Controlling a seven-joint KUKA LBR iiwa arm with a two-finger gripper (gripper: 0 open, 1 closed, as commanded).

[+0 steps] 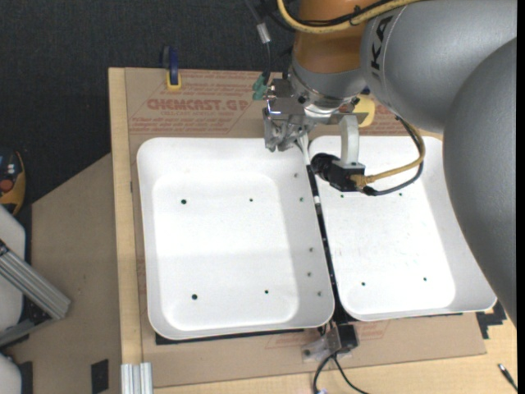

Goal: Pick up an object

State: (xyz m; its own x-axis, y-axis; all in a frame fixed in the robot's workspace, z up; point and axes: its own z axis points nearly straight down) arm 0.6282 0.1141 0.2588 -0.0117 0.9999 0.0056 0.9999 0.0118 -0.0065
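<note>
Two shallow white plastic bins are set side by side on a flat brown cardboard sheet printed with red lettering. The left white bin and the right white bin are touching along their inner rims, and small dark dots are seen on the floor of each.

The grey arm with the orange band is reached in from the right, across the far edge of the right bin. The metal two-finger gripper is pointed downward at the far rim of the left bin, close to that bin's far right corner. Whether it is released or clenched cannot be told, as the tip is small and blurred against the rim. Nothing can be made out as grasped in it, and where the object to be picked lies cannot be told.

A black fitting with a tan hose is hung from the wrist, just beside the gripper, over the far left corner of the right bin.

A blue and yellow clamp is fixed at the far edge of the cardboard sheet, towards its left corner. A small black connector with a cable is placed at the sheet's near edge, below the seam between the bins. A grey aluminium bar is seen beyond the sheet's left edge.
</note>
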